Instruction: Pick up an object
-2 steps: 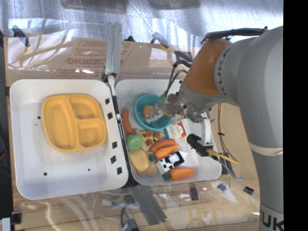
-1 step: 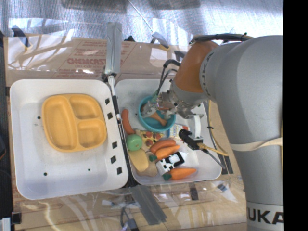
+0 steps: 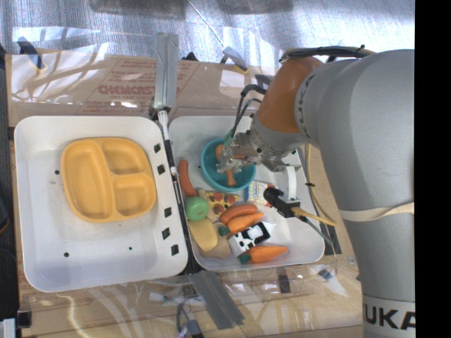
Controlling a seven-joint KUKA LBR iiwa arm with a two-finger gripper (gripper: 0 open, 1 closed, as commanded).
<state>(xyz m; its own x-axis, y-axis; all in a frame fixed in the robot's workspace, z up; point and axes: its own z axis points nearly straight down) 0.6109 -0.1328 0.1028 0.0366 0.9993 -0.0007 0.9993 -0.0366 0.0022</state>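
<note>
The gripper (image 3: 232,162) hangs over the teal bowl (image 3: 215,167) in the crowded right bin (image 3: 310,241) (whether it grips anything I cannot tell). The left bin (image 3: 35,210) holds one yellow tray (image 3: 108,178) with free floor around it.

Tray (image 3: 107,177) in left bin (image 3: 28,210) — bowl (image 3: 211,162) in right.

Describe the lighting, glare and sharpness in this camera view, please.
In the camera view, light is even over both bins; the yellow divided tray shows mild sheen, streaky reflections cross the bench behind, the toys under the gripper look soft and cluttered, and the close arm appears large but sharp.
</note>
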